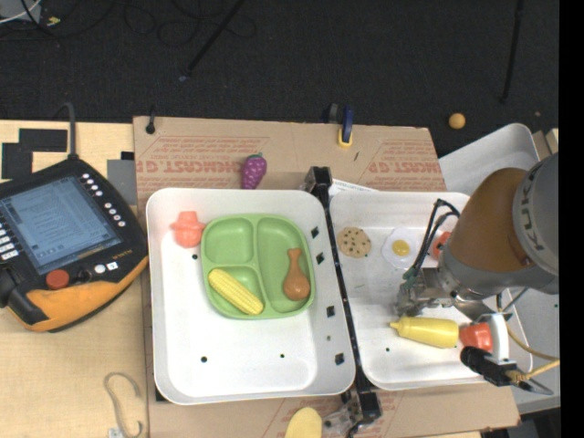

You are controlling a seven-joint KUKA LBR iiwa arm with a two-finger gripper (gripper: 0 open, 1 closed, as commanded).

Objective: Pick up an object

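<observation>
Two shallow white bins, left bin (pixel 173 354) and right bin (pixel 374 359), sit side by side and touch along a black middle rim.

Left bin holds four things:
- One green plate (pixel 257 310), glossy plastic, rounded square, three compartments.
- One yellow corn cob (pixel 235 291), bumpy, lying slantwise in the plate's lower-left compartment.
- One brown drumstick (pixel 295 277), smooth, in the right compartment.
- One pink lumpy piece (pixel 186 229) off the plate, at the bin's far-left corner.

Right bin holds:
- One round cookie (pixel 354 241), tan with dark specks.
- One flat fried egg (pixel 401 247), white with a yellow yolk, just beside the cookie.
- One yellow bottle (pixel 429 332), smooth plastic, lying on its side with the nozzle pointing left. A red bit sits at its right end; same piece or not, can't tell.

The gripper (pixel 412 296) hangs low in the right bin, just above the yellow bottle's nozzle end. Apart or together, can't tell; nothing is visibly held.

Outside the bins there is one purple grape bunch (pixel 254 170) on the cardboard (pixel 201 153) behind the left bin. One yellow rounded piece (pixel 304 422) is at the front edge, and one grey-and-orange pendant (pixel 59 235) at far left.
</observation>
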